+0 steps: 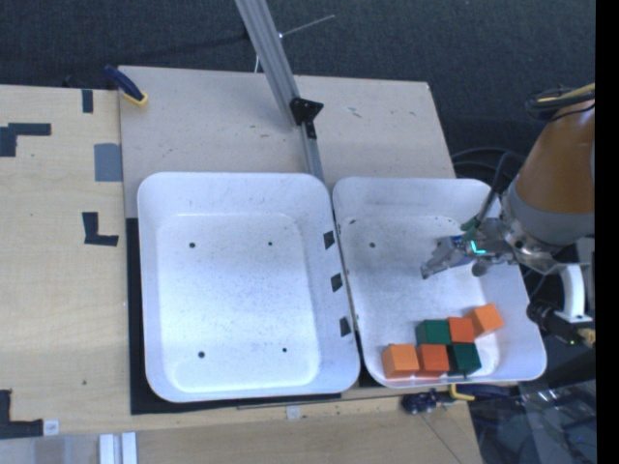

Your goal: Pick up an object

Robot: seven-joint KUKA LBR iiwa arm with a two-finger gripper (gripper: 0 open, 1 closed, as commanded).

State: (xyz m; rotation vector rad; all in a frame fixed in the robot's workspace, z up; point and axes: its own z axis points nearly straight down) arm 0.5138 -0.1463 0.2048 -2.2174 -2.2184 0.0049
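Orange and green blocks [447, 345] in right bin [387, 201] near corner

Reaching in from the right, orange-banded arm [556, 177] bent low, gripper [443, 259] pointing left, fingers slightly parted, holding nothing.

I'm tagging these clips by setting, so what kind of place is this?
Most likely a robotics lab or test bench, not a home or shop. Two shallow white bins sit side by side on a plywood bench, a robot arm reaches over them, and small orange and green blocks serve as practice objects.
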